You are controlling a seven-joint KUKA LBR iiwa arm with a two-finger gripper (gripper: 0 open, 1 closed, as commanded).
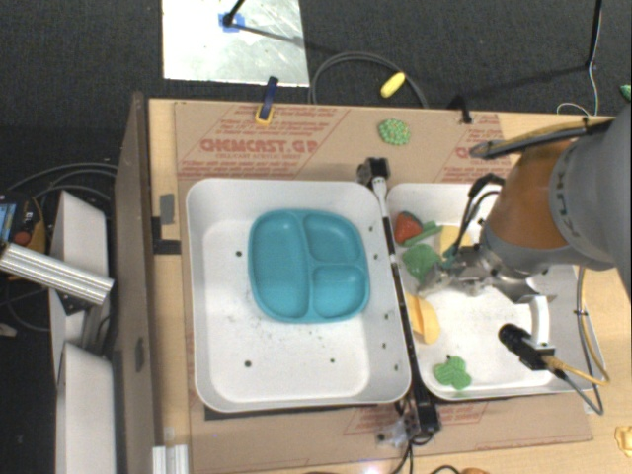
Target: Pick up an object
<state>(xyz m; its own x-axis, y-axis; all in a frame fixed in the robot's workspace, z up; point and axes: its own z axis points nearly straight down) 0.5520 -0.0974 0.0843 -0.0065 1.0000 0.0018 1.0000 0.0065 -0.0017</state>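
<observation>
Green piece (419, 261) = likely target. It lies in the right bin (494, 391), hard against the left wall, about mid-depth. Gripper (446, 268) is low over the bin, just right of the piece. It may be touching it, but contact is not resolvable. Gripper open or closed: cannot tell, the wrist masks it. Nothing seen held.

Neighbours, working outward:
- Red piece (408, 228): just far of the green one, close to or touching it.
- Pale yellow piece (450, 237): far-right of the green one, beside the gripper.
- Yellow wedge (425, 320): on the near side, along the same wall.
- Small green sprig (453, 372): well nearer, by the near rim.
- Left bin (222, 368): holds a teal plate (308, 265), apart from all this.

Judgement: the step in hand is closing in on the green piece; lift not yet made. To do it well:
- Centre over the piece rather than over its right edge.
- Keep clear of the dividing wall and descend straight.
- Close only once the piece sits mid-gap.
- Lift straight up, slowly.

Risk: crowding. The red or pale yellow piece may get pinched along with the target or nudge it aside.
</observation>
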